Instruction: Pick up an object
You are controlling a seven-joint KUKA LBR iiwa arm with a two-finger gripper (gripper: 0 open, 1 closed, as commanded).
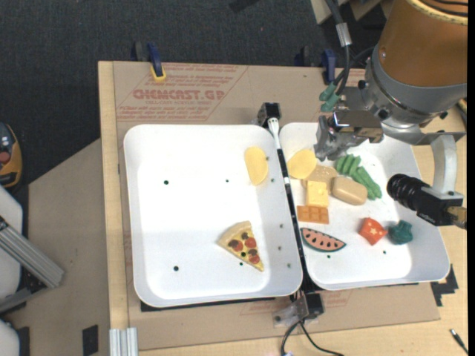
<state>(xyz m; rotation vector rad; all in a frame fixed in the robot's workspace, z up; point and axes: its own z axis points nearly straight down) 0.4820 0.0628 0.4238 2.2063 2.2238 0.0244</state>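
One gripper (332,148) low over right bin (430,269), finger state impossible to tell. Yellow round piece (301,164), tan block (320,175) and green bean pods (359,173) crowd beneath. Advice: centre on single piece, descend straight, avoid neighbours and divider.

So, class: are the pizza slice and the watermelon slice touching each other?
Apart. The camera view shows the pizza slice in the left bin and the watermelon slice in the right bin, with the bins' rims between them.

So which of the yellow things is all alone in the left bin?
The pale yellow oval piece by the divider. The other yellow pieces lie in the right bin.
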